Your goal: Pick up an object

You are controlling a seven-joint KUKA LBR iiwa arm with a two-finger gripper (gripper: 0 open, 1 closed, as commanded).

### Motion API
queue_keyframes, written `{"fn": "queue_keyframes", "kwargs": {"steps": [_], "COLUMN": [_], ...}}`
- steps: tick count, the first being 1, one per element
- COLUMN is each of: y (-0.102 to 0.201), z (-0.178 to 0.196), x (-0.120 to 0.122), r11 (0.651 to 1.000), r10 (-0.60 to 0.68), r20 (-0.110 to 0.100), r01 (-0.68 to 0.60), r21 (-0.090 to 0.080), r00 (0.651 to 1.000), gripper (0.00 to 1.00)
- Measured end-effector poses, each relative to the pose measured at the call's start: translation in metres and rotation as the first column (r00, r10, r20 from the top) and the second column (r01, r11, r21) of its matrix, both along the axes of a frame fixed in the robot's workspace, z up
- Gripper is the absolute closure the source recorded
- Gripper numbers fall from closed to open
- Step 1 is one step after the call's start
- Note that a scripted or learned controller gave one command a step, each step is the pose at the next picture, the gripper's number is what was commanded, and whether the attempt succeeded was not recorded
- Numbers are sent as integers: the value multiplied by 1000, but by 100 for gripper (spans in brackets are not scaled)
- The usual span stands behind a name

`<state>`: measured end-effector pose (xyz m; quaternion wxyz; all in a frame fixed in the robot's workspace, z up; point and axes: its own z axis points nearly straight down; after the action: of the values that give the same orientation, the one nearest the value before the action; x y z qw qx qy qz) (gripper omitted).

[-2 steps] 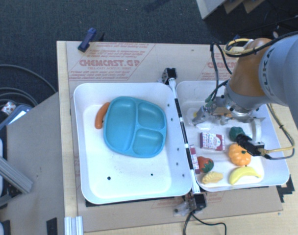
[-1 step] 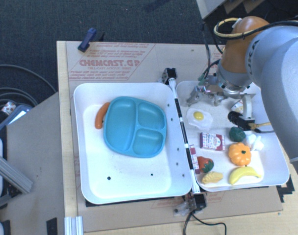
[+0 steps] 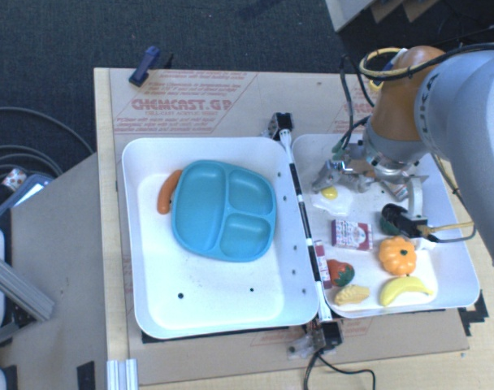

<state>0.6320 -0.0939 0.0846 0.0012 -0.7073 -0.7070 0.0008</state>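
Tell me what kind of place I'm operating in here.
Most likely a robotics lab test bench, not a kitchen: two white bins sit on a cardboard-covered bench, toy food such as a banana and pumpkin fills the right bin, and loose cables trail over dark carpet.

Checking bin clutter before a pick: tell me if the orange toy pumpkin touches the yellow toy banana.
Apart. The camera view shows a strip of white bin floor between the orange toy pumpkin and the yellow toy banana below it.

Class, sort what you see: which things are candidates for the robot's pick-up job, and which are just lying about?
Job:
gripper
pumpkin
banana
corn cob
small packet
yellow piece

Lying about:
blue tray
orange sausage
blue clip
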Motion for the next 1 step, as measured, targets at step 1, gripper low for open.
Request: {"fn": "queue_keyframes", "kwargs": {"steps": [1], "y": [0], "z": [11], "x": [1], "r11": [1000], "r10": [0], "r20": [3], "r01": [0], "r21": [0], "r00": [1000], "gripper": [100]}}
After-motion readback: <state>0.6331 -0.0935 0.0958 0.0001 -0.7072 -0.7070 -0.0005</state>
